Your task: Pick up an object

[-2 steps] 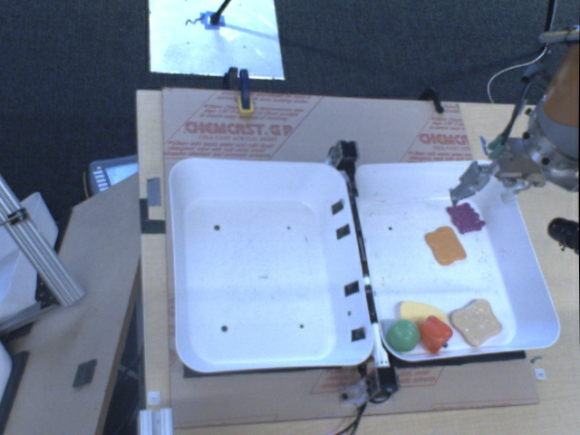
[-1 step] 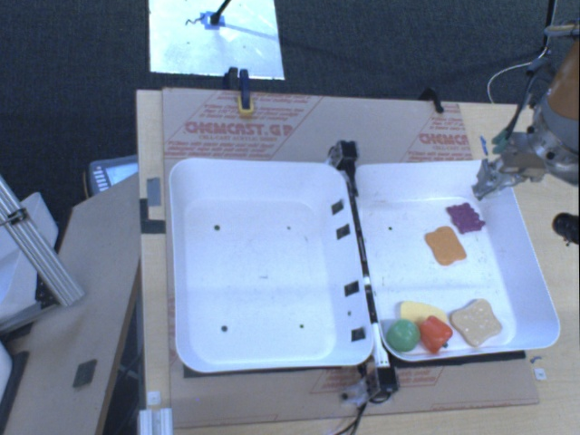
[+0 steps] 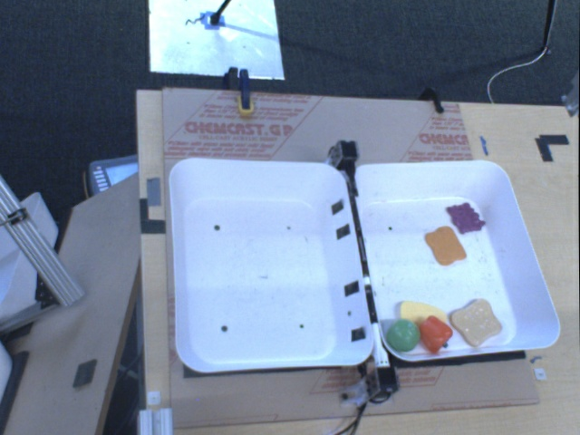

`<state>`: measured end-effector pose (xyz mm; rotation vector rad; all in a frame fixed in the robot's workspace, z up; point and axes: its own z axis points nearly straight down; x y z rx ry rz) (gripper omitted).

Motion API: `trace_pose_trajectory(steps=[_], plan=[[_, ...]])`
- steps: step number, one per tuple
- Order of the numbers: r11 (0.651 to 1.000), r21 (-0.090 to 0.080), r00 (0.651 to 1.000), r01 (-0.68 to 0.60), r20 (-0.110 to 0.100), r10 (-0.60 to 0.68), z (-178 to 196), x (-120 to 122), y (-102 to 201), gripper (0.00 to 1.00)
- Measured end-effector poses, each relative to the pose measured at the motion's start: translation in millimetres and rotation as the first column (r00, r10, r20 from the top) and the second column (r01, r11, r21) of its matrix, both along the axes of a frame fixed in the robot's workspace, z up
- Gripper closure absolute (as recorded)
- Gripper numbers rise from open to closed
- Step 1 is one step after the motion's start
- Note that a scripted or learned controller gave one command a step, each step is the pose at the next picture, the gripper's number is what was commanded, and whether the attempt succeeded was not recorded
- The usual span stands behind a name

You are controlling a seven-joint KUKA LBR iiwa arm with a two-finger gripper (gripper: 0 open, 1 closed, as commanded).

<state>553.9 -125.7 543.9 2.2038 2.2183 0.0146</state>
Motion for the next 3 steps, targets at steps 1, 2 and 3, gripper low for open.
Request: trace_pose_trajectory(steps=[1,2,3], plan=[[1.000,0.004,1.000,0.008,-0.020,-0.008,-121.2,3.6,-42.5,1.00],[1.000,-0.001,1.000,0.000,-0.001,0.000,-1.8,38.7,-33.1,1.00],[1.000,0.004,1.000,0.007,-0.022,-0.007,-110.3,42.1,-60.3,1.00]])
